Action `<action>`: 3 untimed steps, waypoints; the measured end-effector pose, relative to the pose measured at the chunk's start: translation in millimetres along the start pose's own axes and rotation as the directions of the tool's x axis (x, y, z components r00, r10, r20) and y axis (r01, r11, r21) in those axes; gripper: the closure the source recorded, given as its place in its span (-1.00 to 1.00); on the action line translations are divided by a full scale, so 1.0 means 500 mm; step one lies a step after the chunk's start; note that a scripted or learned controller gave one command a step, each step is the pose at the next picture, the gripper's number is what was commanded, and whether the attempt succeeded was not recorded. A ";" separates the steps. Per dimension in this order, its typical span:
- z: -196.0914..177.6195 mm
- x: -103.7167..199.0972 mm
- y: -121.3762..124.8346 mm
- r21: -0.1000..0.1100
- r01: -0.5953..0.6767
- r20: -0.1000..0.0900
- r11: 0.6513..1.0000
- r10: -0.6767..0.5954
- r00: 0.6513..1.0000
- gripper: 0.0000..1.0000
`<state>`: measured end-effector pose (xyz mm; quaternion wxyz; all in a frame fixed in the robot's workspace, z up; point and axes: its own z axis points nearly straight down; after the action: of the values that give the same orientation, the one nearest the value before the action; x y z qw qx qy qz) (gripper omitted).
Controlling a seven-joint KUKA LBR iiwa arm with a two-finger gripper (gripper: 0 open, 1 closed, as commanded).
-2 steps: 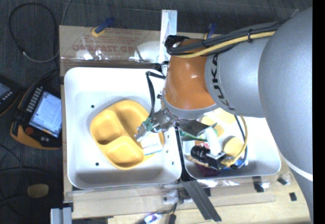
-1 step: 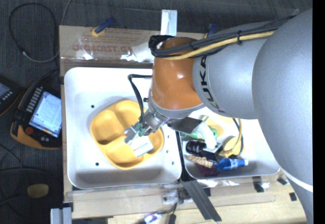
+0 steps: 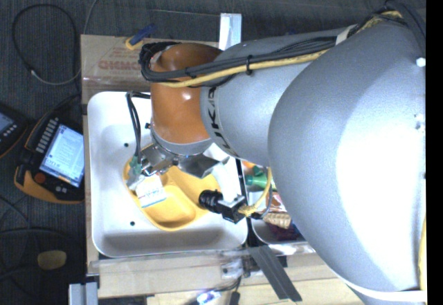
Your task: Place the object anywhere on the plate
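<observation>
Plate (image 3: 173, 212), yellow and shallow, lies in the left bin (image 3: 104, 151), toward that bin's near right part, with much of its far side hidden under the arm's wrist. On its left rim rests a small white, flat, card-like object (image 3: 151, 194), and just beyond that, at the wrist's foot, sits a little cluster of green and white that I cannot resolve into a named thing. The jaws (image 3: 154, 173) come down right above this spot, but the orange band (image 3: 178, 106) and the grey flange below it cover them, so I cannot tell how they stand or whether anything is between them.

Judging by its look, the white object is light and thin, probably stiff card or plastic film with some print on it. Such a piece would slide easily on the glazed plate and could tip off the rim at a nudge. Its flatness leaves little to pinch from above; a hold across its short edges seems the best bet, taken gently, since a hard squeeze might buckle it.

Right bin (image 3: 273, 224) holds a jumble of coloured items, green and brown among them, mostly hidden by the arm (image 3: 346, 144). A black cable fitting (image 3: 218, 203) hangs between the bins. Left of the desk (image 3: 111, 65), a teach pendant (image 3: 59, 158) lies on the floor.
</observation>
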<state>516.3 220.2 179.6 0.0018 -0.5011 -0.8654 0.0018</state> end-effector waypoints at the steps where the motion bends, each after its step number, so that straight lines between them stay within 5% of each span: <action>1: -0.185 -0.157 0.135 -0.002 -0.203 0.005 0.979 0.203 0.979 1.00; 2: -0.087 -0.180 0.099 0.000 -0.066 0.005 0.998 0.066 0.998 1.00; 3: 0.022 -0.127 -0.007 0.000 -0.183 0.003 0.983 0.183 0.983 1.00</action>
<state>544.7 163.5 168.6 0.0005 -0.5787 -0.8156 0.0027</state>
